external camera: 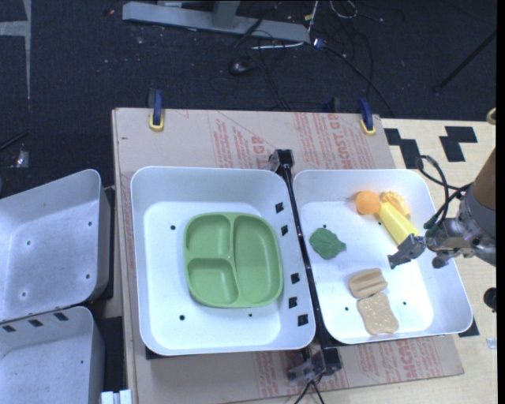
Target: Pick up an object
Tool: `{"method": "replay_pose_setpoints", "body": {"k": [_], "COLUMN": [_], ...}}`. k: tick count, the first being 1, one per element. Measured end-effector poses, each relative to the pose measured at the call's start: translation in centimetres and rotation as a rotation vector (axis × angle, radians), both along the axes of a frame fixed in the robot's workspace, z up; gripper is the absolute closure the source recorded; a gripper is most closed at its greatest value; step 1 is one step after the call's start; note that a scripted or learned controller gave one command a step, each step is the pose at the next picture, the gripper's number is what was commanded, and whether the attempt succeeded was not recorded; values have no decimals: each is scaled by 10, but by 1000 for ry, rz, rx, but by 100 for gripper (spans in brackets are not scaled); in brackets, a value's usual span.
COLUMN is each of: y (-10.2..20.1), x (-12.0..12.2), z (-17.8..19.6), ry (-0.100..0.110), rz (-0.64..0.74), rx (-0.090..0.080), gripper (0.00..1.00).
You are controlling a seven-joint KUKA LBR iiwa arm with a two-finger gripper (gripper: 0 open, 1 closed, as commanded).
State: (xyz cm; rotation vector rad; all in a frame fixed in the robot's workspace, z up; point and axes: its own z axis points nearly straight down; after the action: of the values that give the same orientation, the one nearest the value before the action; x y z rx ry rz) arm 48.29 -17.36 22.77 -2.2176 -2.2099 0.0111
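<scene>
Here, two white bins sit side by side on a brown cardboard sheet. The sheet has red writing printed on it, but the letters are turned round and too faint to read well. Two clips, yellow and blue, hold its far edge.

The left bin holds a green plate with three sections. The plate lies flat in the middle of that bin.

The right bin holds the small things. An orange ball sits near the far side, touching a yellow stick-shaped toy, maybe a banana. A green lump lies near the bin's left wall. Two tan things that look like toy bread lie near the front: a small roll and a flat slice just beside it.

The gripper comes in from the right, over the right bin's right side. Its two dark fingers are spread apart and nothing is between them. One finger points down near the low end of the yellow toy.

The bench on the right has black and white squares. Behind the bench the floor is dark, with black cables and a grey bar. More white bins sit off to the left.
</scene>
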Motion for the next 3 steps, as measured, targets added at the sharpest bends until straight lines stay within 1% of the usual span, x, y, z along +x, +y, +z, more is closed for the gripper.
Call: {"method": "replay_pose_setpoints", "body": {"k": [1, 2, 3], "y": [1, 0, 0], "x": [3, 9, 11], "z": [6, -55, -98], "ry": [-12, -10, -9], "rz": [4, 2, 2], "rx": [-3, -2, -2], "gripper": [0, 0, 0]}}
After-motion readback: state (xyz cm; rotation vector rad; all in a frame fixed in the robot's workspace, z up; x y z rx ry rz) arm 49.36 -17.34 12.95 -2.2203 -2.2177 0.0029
